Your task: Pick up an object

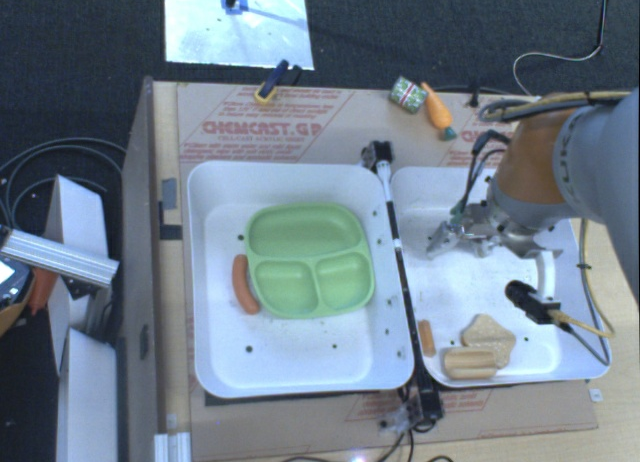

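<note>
The arm reaches in from the right, and my gripper (445, 240) hangs low over the upper middle of the right bin (440, 190). Nothing shows between its fingers. At that bin's front lie a slice of toast (489, 335), a tan bread roll (469, 362) and a small orange piece (427, 337) by the dividing wall. In the left bin (220, 350) a green divided plate (308, 259) sits in the middle, with a hot dog sausage (242, 283) along its left side.
A toy carrot (438, 110) and a small green can (407, 93) lie on the cardboard behind the right bin. A yellow and black clip (272, 83) lies behind the left bin. Cables trail by the arm at the right.
</note>
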Robot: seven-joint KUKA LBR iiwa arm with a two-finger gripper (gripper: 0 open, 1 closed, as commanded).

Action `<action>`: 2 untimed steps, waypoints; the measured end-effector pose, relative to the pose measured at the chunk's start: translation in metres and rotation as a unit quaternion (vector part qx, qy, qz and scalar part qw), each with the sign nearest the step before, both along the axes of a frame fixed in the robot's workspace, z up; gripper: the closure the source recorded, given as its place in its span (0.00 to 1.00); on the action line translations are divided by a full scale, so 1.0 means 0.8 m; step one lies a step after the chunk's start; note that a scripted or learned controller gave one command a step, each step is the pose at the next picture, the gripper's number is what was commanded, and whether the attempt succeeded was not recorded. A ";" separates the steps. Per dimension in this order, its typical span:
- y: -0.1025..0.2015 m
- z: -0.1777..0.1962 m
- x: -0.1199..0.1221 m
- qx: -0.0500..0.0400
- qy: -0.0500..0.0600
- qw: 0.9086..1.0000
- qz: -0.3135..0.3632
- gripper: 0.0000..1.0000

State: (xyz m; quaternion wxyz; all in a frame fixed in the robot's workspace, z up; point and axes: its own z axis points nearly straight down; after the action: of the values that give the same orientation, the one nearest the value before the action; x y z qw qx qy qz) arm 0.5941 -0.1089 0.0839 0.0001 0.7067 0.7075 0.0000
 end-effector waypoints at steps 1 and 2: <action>-0.011 0.056 0.088 -0.001 -0.003 1.000 0.002 0.00; 0.020 0.040 0.023 0.000 0.000 1.000 0.000 0.00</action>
State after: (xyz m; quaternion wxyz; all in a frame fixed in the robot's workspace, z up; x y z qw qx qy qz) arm 0.6122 -0.0928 0.1156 0.0001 0.7064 0.7078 0.0002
